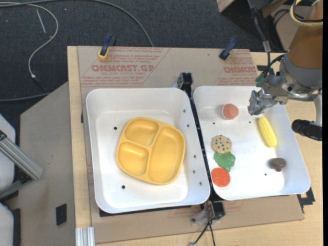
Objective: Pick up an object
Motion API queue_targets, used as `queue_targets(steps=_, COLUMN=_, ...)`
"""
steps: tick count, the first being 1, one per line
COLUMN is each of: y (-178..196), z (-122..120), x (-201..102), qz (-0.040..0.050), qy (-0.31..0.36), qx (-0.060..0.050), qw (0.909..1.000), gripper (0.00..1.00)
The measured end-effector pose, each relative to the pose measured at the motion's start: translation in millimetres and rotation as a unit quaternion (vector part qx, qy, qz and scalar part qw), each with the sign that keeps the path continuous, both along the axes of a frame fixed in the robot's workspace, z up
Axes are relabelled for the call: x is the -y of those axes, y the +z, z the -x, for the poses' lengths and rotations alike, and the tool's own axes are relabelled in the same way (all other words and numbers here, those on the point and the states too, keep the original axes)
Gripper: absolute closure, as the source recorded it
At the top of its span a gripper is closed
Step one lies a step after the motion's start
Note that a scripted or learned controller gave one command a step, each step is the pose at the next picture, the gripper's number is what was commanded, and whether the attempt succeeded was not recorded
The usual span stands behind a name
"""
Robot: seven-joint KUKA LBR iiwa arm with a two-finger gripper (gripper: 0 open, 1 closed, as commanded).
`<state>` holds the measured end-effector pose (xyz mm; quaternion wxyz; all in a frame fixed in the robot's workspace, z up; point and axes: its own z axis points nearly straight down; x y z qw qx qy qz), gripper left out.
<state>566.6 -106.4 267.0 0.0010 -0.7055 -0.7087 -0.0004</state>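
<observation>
The right bin (292, 183) holds a pink round piece (230, 111), a yellow corn cob (267, 131), a chocolate-chip cookie (221, 144), a green leafy piece (225, 160), a red-orange disc (221, 177) and a small brown lump (278, 163). My gripper (258, 104) hangs over the back of the right bin, just above the top end of the corn cob and to the right of the pink piece. Nothing shows between its fingers.
The left bin (102, 188) holds a yellow divided plate (151, 150). Blue clamps (106, 45) (228, 48) hold the cardboard at the back. A black clip (185, 80) sits between the bins at the rear.
</observation>
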Motion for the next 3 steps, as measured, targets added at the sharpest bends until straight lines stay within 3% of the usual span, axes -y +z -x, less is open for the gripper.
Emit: queue_targets(steps=3, y=-0.9, z=8.6, x=-153.2, qz=-0.0006, qy=0.001, qx=-0.001, qw=1.0000, gripper=1.00)
